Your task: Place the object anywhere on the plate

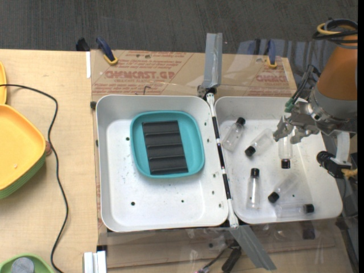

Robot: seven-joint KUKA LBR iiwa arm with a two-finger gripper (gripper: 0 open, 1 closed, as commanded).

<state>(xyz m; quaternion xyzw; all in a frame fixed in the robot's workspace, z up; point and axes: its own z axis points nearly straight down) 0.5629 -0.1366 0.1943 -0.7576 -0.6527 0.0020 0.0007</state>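
A teal plate [196,147] with a black ribbed insert lies in the left white bin [114,169]. Over the right bin [333,201], my gripper [290,134] reaches in from the right. A clear vial [284,150] with a black cap stands nearly upright, cap down, with its upper end between the fingers. The gripper is shut on that vial. It hangs well to the right of the plate, on the far side of the wall between the bins.
Several more clear, black-capped vials lie scattered in the right bin, such as one [232,134] near its left wall and one [252,187] lower down. A yellow dish [17,152] and a black cable [57,152] sit on the bench at left.
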